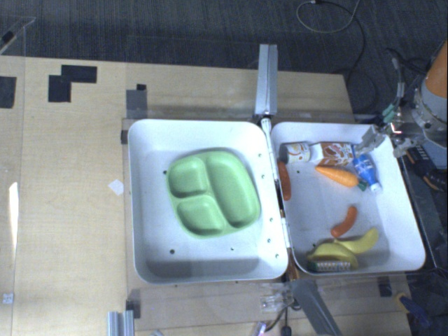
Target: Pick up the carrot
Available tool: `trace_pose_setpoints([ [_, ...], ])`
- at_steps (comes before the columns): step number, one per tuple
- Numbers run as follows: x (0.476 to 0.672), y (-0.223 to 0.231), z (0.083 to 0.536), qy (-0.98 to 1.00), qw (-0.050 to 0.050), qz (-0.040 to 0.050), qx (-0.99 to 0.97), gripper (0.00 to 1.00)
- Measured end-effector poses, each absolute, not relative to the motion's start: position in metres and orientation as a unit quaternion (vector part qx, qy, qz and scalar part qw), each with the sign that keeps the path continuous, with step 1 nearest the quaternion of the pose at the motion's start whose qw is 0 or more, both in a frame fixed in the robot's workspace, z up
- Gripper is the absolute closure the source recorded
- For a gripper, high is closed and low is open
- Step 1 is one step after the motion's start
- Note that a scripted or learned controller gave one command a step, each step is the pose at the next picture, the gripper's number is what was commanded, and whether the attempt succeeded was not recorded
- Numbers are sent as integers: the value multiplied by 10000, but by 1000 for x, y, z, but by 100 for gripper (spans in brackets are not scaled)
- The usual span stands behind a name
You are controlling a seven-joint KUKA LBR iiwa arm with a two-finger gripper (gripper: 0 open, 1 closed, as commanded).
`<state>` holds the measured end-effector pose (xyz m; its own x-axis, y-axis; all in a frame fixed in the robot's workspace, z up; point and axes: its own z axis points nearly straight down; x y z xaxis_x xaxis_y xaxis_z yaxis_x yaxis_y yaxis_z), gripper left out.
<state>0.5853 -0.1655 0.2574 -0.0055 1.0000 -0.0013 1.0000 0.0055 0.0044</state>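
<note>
Closely, bottle (pixel 366 172) and carton (pixel 334 152) crowd the carrot (pixel 337 176).

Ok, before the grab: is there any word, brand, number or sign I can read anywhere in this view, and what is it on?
None can be read.
Carton lying at the back of the right bin, beside the carrot: red and white print, too blurred to read.
Small blue bottle by the carrot's tip: label too small to read.
Black patches on the bench: plain shapes, no text.
</note>
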Motion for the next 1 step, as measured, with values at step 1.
trace_pose_setpoints([
  [1, 569, -169, 109, 6912, 7, 6, 7227, 0],
])
